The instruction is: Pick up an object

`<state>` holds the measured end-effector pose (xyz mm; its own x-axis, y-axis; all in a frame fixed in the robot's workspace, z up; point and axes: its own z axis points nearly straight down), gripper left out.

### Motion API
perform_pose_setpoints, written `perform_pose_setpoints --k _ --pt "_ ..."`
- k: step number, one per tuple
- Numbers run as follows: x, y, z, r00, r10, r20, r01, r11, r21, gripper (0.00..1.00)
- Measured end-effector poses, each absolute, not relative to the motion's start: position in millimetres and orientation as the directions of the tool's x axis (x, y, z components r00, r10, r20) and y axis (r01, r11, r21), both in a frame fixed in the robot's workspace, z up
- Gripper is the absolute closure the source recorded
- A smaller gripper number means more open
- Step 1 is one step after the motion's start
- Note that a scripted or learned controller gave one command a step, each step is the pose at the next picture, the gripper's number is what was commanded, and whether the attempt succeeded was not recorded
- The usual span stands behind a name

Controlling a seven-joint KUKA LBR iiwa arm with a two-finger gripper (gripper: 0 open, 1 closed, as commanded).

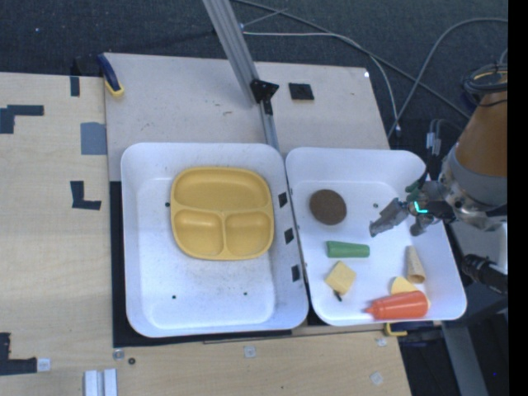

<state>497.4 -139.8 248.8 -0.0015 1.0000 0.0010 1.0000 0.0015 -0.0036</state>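
My gripper hangs over the right side of the right bin, its two grey fingers spread open with nothing between them. In that bin lie a brown round cookie, a green bar, a yellow cheese wedge, a tan cone, a small yellow piece and a red-orange carrot. The gripper is to the right of the cookie and above the cone.
The left bin holds a yellow divided plate. A metal pole slants across the bench behind the bins. Cables run along the dark floor at the back right.
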Motion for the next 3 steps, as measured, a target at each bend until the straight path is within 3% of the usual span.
perform_pose_setpoints --k 1,3 --pt "497.8 -140 249 -0.002 1.0 0.001 1.0 0.002 -0.002 0.0" --pt "504.4 -140 136 0.0 1.0 0.002 1.0 0.0 -0.008 0.0"
